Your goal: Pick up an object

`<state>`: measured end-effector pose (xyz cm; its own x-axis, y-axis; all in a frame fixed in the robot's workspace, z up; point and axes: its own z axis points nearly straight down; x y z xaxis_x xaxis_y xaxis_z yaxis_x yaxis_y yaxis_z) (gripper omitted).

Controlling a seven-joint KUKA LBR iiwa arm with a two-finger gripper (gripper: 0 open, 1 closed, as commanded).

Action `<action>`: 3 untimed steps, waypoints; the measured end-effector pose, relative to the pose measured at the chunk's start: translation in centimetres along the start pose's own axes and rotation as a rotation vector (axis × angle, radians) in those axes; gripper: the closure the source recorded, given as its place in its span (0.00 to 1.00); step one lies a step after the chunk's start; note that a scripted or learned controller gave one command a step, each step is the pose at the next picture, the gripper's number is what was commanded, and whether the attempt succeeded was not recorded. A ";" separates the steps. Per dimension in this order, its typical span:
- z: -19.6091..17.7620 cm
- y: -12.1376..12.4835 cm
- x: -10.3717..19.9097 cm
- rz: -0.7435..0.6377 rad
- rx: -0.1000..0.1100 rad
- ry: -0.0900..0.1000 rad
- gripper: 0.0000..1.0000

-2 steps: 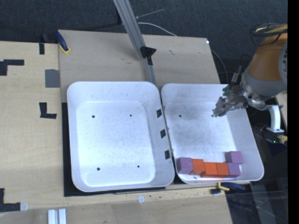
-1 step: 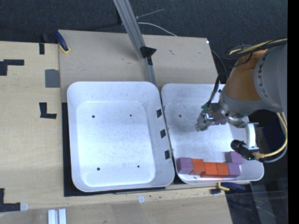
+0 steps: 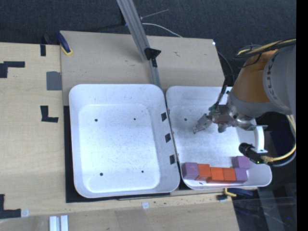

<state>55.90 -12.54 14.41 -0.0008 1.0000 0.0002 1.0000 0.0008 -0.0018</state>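
Note:
Along the near wall of the right bin (image 3: 192, 100) lies a row of blocks: a purple block (image 3: 191, 170), two orange blocks (image 3: 204, 172) (image 3: 224, 175) and a purple L-shaped piece (image 3: 241, 168) at the right end. My gripper (image 3: 211, 126) hangs over the middle of this bin, well behind the row of blocks. It is open, with only bare bin floor showing between its fingers. One grey finger (image 3: 200, 124) points down and to the left.
The left bin (image 3: 77, 129) stands beside the right one, sharing a middle rim with black clips. A slanted metal rail (image 3: 137, 28) rises behind the bins. My arm covers the right bin's right side.

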 end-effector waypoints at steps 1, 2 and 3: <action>-0.4 -2.1 2.3 -0.001 0.002 0.000 0.00; -11.0 -0.1 -1.4 0.000 -0.009 -0.004 0.00; -5.4 2.8 -1.1 -0.002 0.003 -0.001 0.00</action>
<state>58.75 -13.63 19.81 -0.0026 1.0000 -0.0005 1.0000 0.0026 -0.0046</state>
